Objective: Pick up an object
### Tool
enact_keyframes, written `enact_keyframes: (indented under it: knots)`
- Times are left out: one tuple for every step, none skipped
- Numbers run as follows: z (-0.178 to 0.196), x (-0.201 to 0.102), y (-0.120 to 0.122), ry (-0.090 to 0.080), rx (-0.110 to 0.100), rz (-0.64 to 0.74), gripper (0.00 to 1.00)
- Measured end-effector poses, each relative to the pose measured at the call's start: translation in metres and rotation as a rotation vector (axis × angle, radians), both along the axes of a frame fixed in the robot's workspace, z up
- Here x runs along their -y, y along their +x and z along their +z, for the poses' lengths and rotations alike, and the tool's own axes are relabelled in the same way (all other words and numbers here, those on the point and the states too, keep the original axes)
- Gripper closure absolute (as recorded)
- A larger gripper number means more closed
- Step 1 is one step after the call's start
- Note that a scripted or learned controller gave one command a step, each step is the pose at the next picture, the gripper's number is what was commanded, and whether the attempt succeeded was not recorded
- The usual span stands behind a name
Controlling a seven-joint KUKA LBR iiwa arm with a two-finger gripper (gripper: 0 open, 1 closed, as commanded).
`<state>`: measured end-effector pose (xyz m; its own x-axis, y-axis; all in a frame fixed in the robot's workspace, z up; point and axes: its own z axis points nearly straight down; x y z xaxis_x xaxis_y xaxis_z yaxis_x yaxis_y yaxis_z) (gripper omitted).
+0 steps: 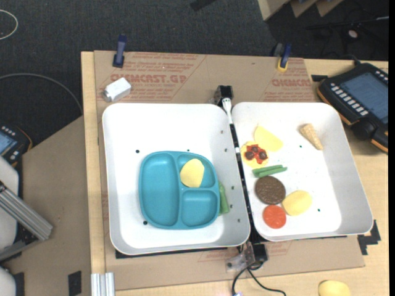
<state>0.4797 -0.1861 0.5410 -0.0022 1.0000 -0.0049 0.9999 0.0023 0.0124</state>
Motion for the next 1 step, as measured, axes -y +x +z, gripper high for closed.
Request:
enact_keyframes:
  knots:
    - [-0.1383, -0.0022, -0.0012, 0.009, -0.026, -0.003, 1.00]
